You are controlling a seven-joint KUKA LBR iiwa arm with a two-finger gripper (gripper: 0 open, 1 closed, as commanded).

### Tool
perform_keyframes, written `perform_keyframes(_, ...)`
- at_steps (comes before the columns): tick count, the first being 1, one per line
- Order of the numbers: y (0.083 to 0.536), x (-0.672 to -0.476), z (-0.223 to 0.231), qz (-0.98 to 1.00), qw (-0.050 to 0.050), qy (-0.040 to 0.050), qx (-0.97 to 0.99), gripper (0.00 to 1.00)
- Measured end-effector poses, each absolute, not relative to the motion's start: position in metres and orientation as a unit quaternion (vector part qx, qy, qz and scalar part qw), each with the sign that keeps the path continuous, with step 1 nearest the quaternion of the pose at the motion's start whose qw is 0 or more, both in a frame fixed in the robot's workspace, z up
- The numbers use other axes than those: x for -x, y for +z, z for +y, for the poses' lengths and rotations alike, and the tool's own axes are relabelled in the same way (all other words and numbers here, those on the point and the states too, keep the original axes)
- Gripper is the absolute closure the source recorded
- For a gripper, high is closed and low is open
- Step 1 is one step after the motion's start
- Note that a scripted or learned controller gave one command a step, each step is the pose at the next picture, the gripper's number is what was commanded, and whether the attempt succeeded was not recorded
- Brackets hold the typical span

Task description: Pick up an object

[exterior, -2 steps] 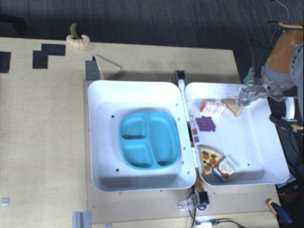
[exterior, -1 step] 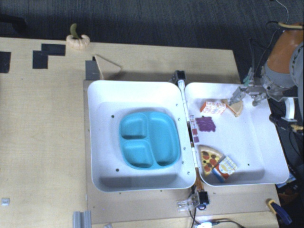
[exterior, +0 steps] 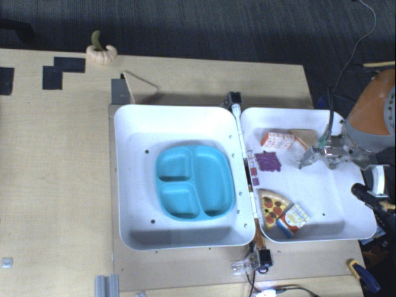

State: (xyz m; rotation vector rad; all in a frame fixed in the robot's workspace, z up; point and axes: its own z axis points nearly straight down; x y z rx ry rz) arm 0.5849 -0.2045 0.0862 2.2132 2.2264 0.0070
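My gripper (exterior: 318, 160) hangs over the right side of the right bin (exterior: 352, 231), its two metal fingers spread open with nothing between them. Just to its left lie an orange-and-white carton (exterior: 278, 141) and a tan flat piece (exterior: 305, 138) near the bin's far wall. A purple toy (exterior: 268, 161) sits left of the gripper. Toward the front left corner rests a pizza slice toy (exterior: 271, 206), with a small yellow-and-blue box (exterior: 293, 218) against it.
The left bin (exterior: 133, 166) holds a blue divided plate (exterior: 194, 180). A small gourd-like object (exterior: 100, 52) sits on the bench at the far left. The grey arm with its orange band (exterior: 373, 107) comes in from the right edge.
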Motion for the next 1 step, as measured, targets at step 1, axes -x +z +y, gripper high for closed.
perform_keyframes(1,0.087,-0.5155,-0.1842,0.708,0.003,0.0019,-0.706,0.0)
